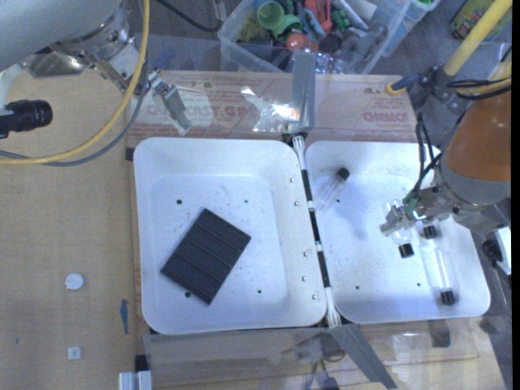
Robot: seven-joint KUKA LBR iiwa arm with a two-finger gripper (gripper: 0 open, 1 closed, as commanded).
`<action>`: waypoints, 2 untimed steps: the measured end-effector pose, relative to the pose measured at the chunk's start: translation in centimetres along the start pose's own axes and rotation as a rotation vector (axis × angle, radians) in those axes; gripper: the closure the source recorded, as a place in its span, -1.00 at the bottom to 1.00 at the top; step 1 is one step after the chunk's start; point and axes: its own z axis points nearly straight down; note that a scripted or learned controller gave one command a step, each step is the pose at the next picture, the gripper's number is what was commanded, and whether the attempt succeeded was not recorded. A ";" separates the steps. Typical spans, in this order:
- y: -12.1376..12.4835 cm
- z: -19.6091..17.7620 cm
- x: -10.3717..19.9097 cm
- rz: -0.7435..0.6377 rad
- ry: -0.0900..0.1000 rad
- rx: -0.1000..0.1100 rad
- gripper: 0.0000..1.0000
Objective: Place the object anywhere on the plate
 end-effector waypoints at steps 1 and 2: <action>7.1 -1.4 5.4 -0.076 0.000 0.000 1.00; 15.8 -3.6 9.9 -0.482 -0.002 -0.004 1.00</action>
